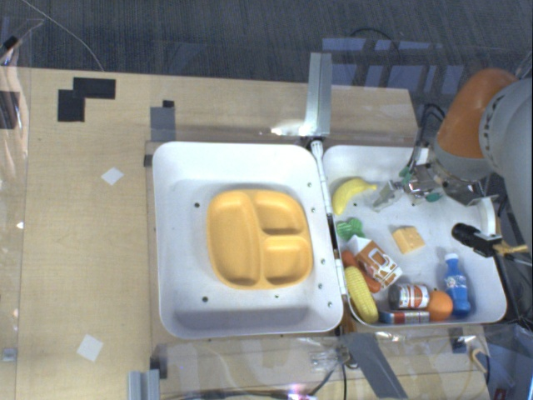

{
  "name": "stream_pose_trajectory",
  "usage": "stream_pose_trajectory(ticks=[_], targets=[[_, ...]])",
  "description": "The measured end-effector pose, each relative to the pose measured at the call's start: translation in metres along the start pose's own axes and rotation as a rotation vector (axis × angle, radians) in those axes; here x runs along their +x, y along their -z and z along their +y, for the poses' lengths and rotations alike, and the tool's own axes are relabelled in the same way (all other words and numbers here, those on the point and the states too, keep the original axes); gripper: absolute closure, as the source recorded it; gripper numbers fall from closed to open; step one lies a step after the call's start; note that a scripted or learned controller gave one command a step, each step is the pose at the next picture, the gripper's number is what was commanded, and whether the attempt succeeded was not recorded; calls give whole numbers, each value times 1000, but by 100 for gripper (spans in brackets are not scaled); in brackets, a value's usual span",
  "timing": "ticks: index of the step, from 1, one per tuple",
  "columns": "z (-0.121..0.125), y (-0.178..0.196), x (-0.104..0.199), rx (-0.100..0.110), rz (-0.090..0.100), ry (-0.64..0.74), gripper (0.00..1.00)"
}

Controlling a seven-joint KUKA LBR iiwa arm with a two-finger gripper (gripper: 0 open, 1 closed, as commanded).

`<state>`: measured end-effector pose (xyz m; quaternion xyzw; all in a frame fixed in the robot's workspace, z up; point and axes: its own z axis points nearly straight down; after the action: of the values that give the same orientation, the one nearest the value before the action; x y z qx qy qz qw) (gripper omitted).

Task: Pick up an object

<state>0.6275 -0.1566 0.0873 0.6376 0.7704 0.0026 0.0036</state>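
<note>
my gripper (398,192) is hanging low in the right bin (498,307), just beside the banana (351,192); whether it is clenched i cannot tell. i am judging the banana the likeliest target, since it is lying apart from the clutter crowding the near corner.
</note>
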Motion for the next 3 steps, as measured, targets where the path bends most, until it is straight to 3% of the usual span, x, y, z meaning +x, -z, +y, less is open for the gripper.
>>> stream_pose_trajectory(ticks=[1,2,3], targets=[[45,0,28,17,-2,336,0],[45,0,36,25,-13,454,0],[16,1,17,0,-2,613,0]])
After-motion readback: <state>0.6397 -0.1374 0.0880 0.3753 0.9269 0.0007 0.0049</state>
